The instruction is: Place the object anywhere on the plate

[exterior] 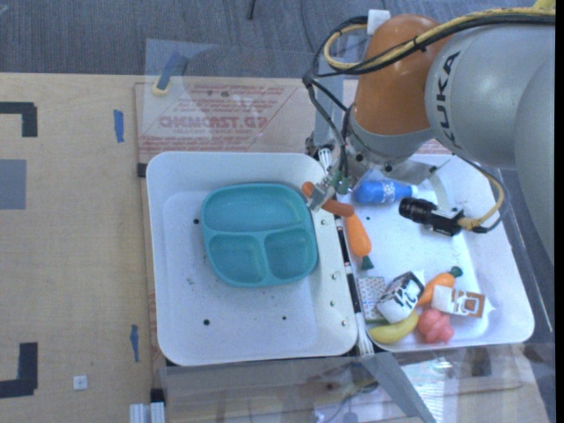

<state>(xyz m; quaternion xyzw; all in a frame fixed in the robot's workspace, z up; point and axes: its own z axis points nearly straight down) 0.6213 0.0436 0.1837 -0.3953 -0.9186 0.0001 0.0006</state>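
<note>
The gripper (328,189) hangs over the seam between the two bins, just off the right rim of the teal plate (260,234). A small orange piece (335,206) sits right at its tip, but whether the gripper has hold of it cannot be told from this angle. Just below and to the right of the gripper lies a toy carrot (356,236) in the right bin (507,263), touching or nearly touching that orange piece. I judge the carrot a light, stiff plastic toy, smooth and tapered, so apt to slip; a grasp across its thicker middle looks safest. The plate lies immediately to the gripper's left, inside the left bin (176,324).
</note>
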